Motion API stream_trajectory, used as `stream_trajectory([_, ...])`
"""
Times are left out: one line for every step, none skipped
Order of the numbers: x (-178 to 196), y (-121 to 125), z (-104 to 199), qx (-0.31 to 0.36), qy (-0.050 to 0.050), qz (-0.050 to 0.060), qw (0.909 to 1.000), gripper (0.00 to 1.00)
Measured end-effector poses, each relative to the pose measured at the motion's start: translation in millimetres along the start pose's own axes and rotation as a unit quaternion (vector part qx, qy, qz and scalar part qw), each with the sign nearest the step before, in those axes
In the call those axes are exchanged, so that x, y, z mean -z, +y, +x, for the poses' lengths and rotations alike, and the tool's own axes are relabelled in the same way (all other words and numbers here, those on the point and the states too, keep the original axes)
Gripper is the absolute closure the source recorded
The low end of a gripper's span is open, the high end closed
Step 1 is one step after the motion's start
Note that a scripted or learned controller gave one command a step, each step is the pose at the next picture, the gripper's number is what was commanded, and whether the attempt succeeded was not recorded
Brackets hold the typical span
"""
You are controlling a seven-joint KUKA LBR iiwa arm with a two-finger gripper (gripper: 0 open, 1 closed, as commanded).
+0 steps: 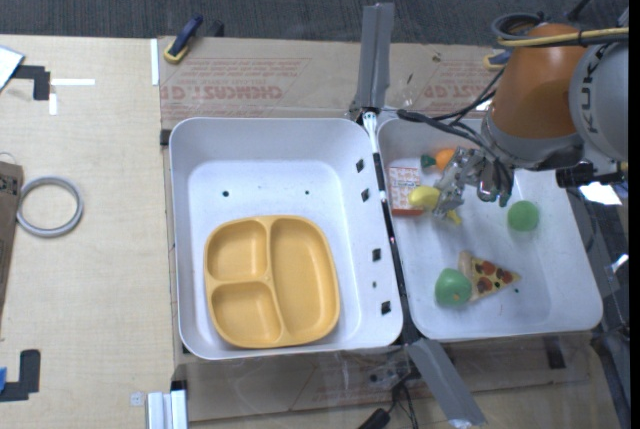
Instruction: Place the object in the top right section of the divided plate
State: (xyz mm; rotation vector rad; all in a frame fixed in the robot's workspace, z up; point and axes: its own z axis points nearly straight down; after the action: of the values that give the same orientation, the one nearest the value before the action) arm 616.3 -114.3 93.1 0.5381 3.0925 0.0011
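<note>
The pincer [447, 200] is down in the right bin [560, 307] over a yellow toy [426, 197]; whether it grips, I cannot tell. That's the pickup step, I'd say. Next comes a lift across to the divided plate [270, 282].

A yellow divided plate [270, 280] lay in the left bin [190, 217], toward its front edge. In the right bin [560, 312], the gripper [450, 192] hung low near the back left corner, just beside a yellow toy [424, 198] and a small carton [402, 187]. A green ball [522, 215], a pizza slice [488, 276] and a green apple [452, 288] lay nearer the front.
</note>
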Motion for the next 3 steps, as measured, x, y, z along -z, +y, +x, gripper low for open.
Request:
stream_trajectory([0,-21,36,0.141,-0.001,0.000,0.9900,1.00])
stream_trajectory([-1,-12,52,0.272,0.000,-0.001,0.9622,1.00])
stream_trajectory([11,-46,59,0.264,0.000,0.000,0.9644,1.00])
